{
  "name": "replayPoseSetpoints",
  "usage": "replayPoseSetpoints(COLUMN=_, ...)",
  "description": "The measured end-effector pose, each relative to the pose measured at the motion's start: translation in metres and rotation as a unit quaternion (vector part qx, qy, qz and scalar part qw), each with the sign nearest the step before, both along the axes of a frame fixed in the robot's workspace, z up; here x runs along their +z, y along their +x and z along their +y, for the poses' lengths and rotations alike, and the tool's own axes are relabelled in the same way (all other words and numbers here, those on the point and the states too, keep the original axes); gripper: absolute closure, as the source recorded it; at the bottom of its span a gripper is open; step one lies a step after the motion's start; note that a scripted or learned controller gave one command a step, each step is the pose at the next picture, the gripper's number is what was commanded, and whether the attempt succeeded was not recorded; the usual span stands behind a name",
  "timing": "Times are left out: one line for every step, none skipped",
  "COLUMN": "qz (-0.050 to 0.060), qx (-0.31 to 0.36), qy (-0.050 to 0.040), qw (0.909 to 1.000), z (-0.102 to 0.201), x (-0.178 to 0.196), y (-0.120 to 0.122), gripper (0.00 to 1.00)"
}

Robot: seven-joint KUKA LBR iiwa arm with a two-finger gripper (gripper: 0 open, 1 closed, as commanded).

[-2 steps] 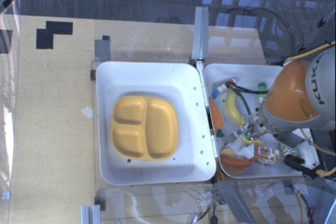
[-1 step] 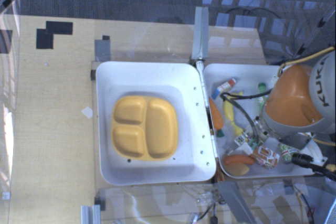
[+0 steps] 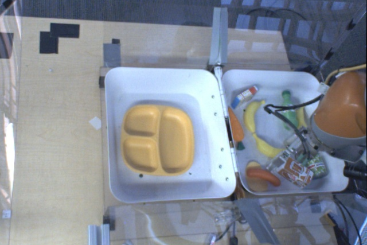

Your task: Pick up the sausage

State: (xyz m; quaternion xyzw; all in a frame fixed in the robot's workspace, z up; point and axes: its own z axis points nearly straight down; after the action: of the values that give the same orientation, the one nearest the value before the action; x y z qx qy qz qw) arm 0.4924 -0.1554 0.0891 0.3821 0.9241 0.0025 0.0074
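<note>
A: What's the setup?
B: Wooden bench [image 3: 57,140] w/ grey carpet beyond it on the far side. Two white bins side by side: left bin [image 3: 117,129], right bin [image 3: 269,78].
A: Arm?
B: Comes in from the right, orange band [image 3: 341,109] over the right bin's right edge. Gripper [image 3: 298,149] hangs low at that bin's near-right part, amid cables. Can't tell if the fingers are spread or closed; too cluttered.
A: What's in the left bin?
B: Yellow divided tray [image 3: 159,139], three compartments.
A: Right bin?
B: Banana [image 3: 256,126] mid-bin, carrot [image 3: 236,125] along the left wall, green bottle [image 3: 287,103] far side, small tube [image 3: 245,94] far-left, crinkly snack packet [image 3: 298,168] just under the gripper.
A: Sausage?
B: Sausage [image 3: 264,175] lies near-left in the right bin, on a round tan item. It's left of the gripper, near it but apart, not between the fingers.
</note>
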Motion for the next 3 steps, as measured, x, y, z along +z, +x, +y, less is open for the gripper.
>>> replayPoseSetpoints(qz=-0.001, qx=0.014, qy=-0.0015, qw=0.9999, z=0.0562, x=0.0003, y=0.0004, gripper=0.00)
replayPoseSetpoints(qz=-0.001, qx=0.013, qy=-0.0013, qw=0.9999, z=0.0561, x=0.0003, y=0.0004, gripper=0.00)
replayPoseSetpoints(qz=-0.001, qx=0.013, qy=-0.0013, qw=0.9999, z=0.0561, x=0.0003, y=0.0004, gripper=0.00)
